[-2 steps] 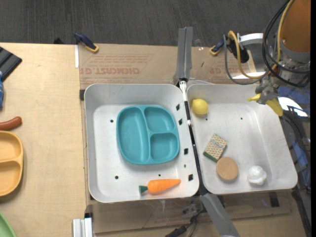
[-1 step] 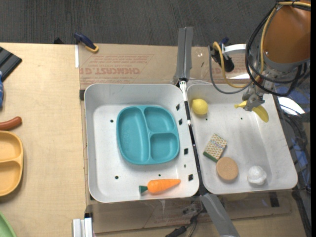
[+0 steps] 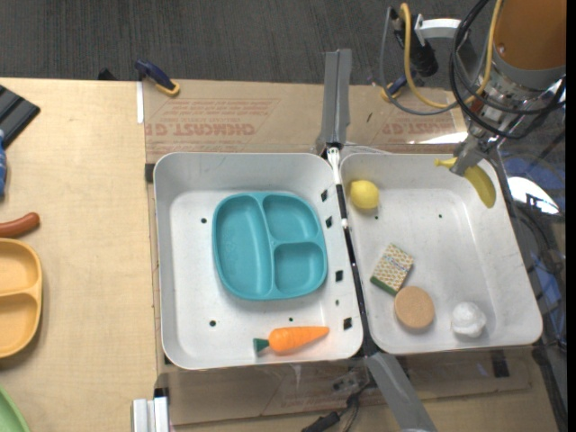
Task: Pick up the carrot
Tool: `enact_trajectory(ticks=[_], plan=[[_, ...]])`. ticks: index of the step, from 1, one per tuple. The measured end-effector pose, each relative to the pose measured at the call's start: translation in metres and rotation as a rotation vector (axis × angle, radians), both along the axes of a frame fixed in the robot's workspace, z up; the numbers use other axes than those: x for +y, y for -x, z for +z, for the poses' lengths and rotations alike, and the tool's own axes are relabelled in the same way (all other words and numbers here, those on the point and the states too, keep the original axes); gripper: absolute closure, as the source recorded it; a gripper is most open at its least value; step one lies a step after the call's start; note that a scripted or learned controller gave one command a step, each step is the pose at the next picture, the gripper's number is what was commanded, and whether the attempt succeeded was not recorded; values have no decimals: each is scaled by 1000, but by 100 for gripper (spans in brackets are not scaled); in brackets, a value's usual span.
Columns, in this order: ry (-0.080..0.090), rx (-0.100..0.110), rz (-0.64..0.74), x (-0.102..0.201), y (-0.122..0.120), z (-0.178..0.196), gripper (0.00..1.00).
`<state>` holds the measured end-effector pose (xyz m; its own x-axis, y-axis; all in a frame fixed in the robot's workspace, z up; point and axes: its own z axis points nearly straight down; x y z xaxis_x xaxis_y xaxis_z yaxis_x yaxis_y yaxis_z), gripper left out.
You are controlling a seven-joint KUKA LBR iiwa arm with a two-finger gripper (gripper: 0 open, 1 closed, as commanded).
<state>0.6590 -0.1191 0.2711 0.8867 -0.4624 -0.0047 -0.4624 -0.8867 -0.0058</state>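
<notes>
The orange carrot (image 3: 294, 338) with a green stub lies along the front wall of the left bin (image 3: 180, 268), just in front of a teal divided plate (image 3: 268, 244). My gripper (image 3: 467, 157) hangs far from it, over the back right corner of the right bin (image 3: 504, 268). Its grey fingers are shut on a yellow banana (image 3: 483, 188), which sticks out on both sides of them.
The right bin holds a lemon (image 3: 364, 193) at its back left, a small patterned block (image 3: 392, 268), a tan round disc (image 3: 414, 308) and a white ball (image 3: 467, 318). Cables hang behind the bins. An orange plate (image 3: 16, 300) and a sausage (image 3: 18, 224) lie at far left.
</notes>
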Motion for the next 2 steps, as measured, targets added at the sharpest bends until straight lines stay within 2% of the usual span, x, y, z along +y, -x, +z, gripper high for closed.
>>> enact_trajectory(ticks=[1, 2], plan=[[1, -1, 175, -3, 0, -50, 100], [2, -3, 278, 7, 0, -73, 100]])
